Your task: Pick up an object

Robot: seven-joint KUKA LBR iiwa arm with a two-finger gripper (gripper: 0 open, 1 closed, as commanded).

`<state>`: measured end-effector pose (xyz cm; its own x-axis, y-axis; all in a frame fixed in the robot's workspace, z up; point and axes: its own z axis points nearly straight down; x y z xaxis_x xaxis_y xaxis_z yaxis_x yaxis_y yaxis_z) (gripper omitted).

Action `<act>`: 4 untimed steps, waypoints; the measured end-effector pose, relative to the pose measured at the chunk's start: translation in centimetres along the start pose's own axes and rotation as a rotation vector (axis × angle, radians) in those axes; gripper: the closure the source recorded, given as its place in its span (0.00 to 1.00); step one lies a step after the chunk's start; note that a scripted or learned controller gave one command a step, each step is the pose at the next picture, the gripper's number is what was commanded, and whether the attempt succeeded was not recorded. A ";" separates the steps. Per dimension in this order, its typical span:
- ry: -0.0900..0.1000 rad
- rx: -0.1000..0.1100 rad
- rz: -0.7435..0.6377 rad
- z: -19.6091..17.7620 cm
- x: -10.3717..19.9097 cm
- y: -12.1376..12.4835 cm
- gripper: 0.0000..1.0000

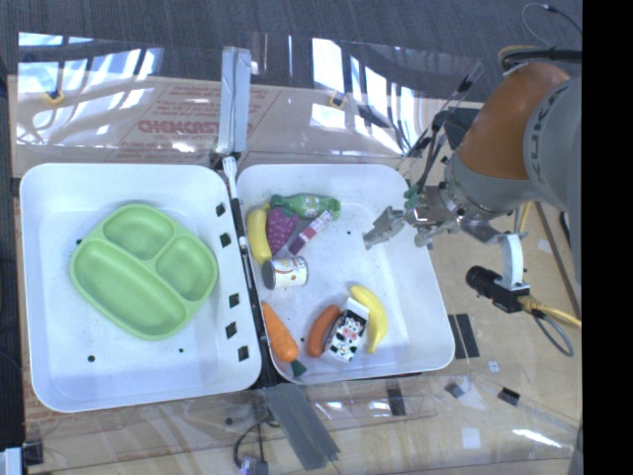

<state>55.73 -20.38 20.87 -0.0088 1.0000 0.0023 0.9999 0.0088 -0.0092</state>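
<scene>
The right bin holds several toys. A yellow banana, purple grapes, a green leafy piece and a red-and-white tube lie bunched at its upper left. Below them lies a small can on its side. Along the front edge are a carrot, an orange sausage-shaped toy, a black-and-white box and a second banana. My gripper hangs over the bin's bare upper right part, apart from every toy, with nothing seen in it.
The left bin carries a green divided plate. A raised divider runs between the bins. My arm's orange band and wrist stand over the right bin's far right rim, with a cable beside it.
</scene>
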 end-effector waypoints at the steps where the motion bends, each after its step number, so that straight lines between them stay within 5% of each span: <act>1: -0.001 -0.005 -0.373 11.9 -0.6 -4.7 0.00; 2: -0.002 -0.005 -0.349 10.2 -0.6 1.0 0.00; 3: -0.001 -0.006 -0.481 11.9 -0.5 -6.4 0.00; 4: 0.001 -0.004 -0.486 11.2 -0.5 -6.3 1.00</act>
<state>49.31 -20.87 9.71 -0.4752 0.8798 0.0062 0.8798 0.4753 -0.0031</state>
